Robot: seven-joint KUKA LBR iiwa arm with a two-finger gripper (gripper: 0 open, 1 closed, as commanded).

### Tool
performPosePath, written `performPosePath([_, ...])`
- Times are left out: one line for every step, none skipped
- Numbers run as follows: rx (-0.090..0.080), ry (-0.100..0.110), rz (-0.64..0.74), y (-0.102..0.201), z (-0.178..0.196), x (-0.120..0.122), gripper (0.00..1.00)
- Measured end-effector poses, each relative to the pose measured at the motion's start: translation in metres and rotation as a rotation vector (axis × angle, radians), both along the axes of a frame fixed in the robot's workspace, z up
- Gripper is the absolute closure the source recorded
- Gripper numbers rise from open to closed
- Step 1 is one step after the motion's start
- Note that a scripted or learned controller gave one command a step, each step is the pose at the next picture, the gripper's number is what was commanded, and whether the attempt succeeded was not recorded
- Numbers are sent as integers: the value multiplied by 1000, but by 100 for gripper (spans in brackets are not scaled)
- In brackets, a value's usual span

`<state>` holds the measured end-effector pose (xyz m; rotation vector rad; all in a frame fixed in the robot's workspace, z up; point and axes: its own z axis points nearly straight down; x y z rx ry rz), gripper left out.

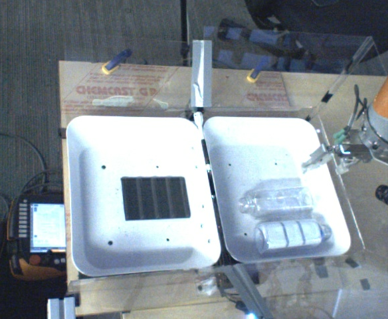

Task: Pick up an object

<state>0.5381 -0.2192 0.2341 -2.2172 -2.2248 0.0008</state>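
Bottles are your targets: a clear plastic bottle (276, 200) and a ribbed clear bottle (293, 235) lie on their sides near the right bin's (260, 135) front edge. Your gripper (321, 155) hovers over that bin's right rim, holding nothing; open floor lies behind them.

Grey KUKA arm (384, 133) with an orange band above a silvery metal wrist. Thin dark cables looping beside the wrist, plus a small green fitting. Pale, slender metal gripper (311, 164) at the tip.
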Motion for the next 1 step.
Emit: performPosePath([0, 0, 143, 17, -55, 20, 0])
